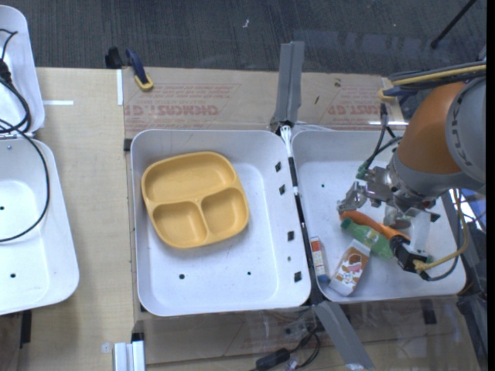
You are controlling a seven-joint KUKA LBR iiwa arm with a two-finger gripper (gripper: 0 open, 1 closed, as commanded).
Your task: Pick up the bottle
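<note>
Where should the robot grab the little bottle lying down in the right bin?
Probably across the middle of the bottle, coming from straight above. It lies flat and tilted, its cap toward the bin's front corner, so its long sides are free for the gripper.

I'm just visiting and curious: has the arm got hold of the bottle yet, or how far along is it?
Done: the arm has reached into the right bin, with its gripper low over the items there. In hand: nothing that I can see; the bottle lies on the bin floor, apart from the gripper, beside a green and orange item. Left: grasping and lifting the bottle.
</note>
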